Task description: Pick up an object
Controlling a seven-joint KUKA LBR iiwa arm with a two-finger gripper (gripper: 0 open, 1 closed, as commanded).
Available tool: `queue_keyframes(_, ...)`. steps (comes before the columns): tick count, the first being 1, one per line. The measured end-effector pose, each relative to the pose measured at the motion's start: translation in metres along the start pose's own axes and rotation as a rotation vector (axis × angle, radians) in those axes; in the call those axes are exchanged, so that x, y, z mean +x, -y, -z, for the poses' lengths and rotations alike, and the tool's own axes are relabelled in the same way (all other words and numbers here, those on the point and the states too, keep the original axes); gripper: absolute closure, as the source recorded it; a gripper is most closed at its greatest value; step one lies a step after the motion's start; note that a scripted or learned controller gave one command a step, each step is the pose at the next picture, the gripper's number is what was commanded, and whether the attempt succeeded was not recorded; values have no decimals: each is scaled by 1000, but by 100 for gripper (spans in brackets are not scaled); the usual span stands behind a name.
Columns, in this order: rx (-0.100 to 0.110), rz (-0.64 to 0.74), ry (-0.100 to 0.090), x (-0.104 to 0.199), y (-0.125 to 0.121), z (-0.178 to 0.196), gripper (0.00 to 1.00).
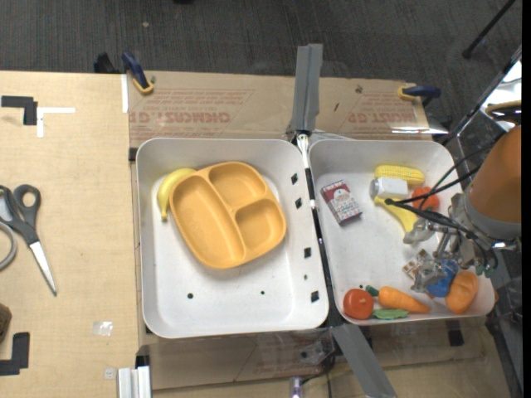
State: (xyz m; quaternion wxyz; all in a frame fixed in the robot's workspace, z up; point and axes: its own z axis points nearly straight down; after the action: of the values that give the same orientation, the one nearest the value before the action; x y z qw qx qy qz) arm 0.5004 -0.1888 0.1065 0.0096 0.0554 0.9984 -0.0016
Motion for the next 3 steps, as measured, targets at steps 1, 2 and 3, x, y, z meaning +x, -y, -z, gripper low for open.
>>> queue_keyframes(1,-2,29,-9,17,16,-12,0)
queue_keyframes(2,-1,51,-8,17,15,-12,0)
queue_keyframes(3,2,108,-3,17,9,-11,0)
